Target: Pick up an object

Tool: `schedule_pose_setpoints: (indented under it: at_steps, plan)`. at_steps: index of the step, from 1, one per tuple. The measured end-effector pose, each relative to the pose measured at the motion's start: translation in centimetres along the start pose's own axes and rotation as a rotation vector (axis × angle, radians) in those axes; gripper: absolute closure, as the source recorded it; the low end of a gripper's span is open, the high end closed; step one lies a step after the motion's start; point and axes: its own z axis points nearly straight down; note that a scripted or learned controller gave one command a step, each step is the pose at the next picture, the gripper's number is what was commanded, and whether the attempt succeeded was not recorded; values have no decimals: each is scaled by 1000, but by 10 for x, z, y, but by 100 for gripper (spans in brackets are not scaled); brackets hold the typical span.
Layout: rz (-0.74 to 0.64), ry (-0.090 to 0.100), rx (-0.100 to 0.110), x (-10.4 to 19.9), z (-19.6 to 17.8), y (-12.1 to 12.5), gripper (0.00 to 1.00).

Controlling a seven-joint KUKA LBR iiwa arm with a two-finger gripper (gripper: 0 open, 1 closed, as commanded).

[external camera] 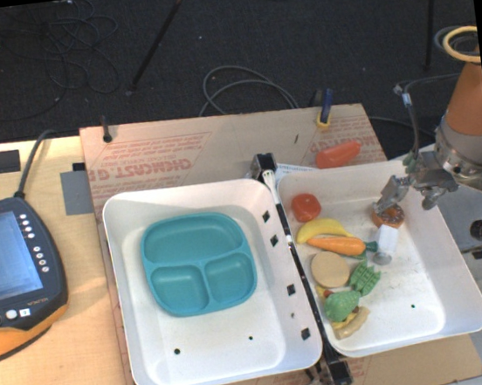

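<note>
- Nearest us in the right bin [451, 314]: a cluster of toy food against its left wall. Green leafy pieces [350, 294], a tan round disc [329, 269], then an orange carrot [336, 242] lying across a yellow banana [312, 230], and a red tomato [305, 205] at the far end.
- Left bin [145, 332] holds a teal divided plate [199, 262]; bare white floor all around it.
- Right half of the right bin is open floor, room near the front and right rims.
- A small white bottle [387, 239] lies just right of the carrot tip, touching or nearly so.
- Our gripper [391, 203] sits just above that bottle, over the bin's far-right part, with a small reddish-brown object [389, 211] at its tip. We can't tell how the gripper is set or whether it grips anything.
- Beyond the bins: a red piece [337, 154] on the cardboard [217, 142], a tablet pendant [8, 262] far left.
</note>
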Motion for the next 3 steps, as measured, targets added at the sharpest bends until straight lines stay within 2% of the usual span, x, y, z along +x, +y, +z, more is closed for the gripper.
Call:
schedule_pose_setpoints:
  at_steps: [1,2,3]
  plan:
    - [1,3,7,36,129,-48,0]
    - [-2,-2,-4,12,122,23,0]
    - [0,3,7,19,123,-42,0]
